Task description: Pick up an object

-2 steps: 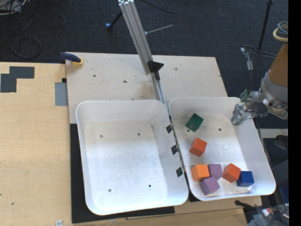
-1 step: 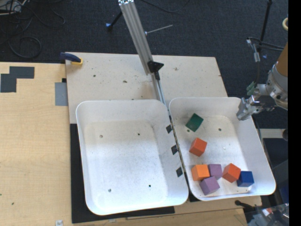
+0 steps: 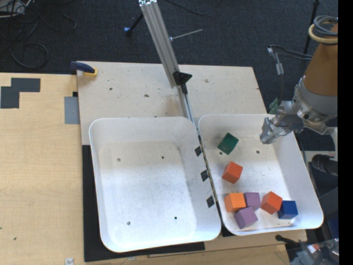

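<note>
Underneath, speckled bench (image 3: 138, 90); dark carpet (image 3: 83, 15)

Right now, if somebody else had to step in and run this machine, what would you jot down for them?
Gripper: over the right bin's upper right part, nothing seen between its fingers.
In that bin: green block, orange block, and a front cluster of an orange cube, two purple blocks, another orange one and a blue block.
Done: nothing lifted.
Left: grasp and raise one block.

White bins (image 3: 110, 142); green (image 3: 228, 143), blue (image 3: 288, 208), purple (image 3: 245, 217) blocks.
</note>
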You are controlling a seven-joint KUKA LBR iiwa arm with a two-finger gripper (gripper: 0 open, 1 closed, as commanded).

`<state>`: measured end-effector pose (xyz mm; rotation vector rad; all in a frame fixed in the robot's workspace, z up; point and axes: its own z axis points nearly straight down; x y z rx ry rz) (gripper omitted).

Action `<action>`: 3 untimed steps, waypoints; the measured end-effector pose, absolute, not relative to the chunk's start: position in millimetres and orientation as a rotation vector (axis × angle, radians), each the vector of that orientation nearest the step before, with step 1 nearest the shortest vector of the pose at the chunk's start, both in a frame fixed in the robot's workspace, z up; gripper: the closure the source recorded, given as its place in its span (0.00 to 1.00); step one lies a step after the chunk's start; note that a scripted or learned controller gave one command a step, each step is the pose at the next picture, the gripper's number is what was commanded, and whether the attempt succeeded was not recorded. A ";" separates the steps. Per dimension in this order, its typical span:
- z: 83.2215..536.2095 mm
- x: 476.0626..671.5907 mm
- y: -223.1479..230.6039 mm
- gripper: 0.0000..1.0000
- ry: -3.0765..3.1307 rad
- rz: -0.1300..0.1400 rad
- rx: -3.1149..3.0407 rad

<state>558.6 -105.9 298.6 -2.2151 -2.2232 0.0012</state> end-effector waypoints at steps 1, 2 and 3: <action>275.1 548.4 -51.1 1.00 -2.222 0.004 -2.213; 254.6 542.5 5.4 1.00 -2.222 0.004 -2.212; 239.8 532.8 64.1 1.00 -2.223 0.004 -2.212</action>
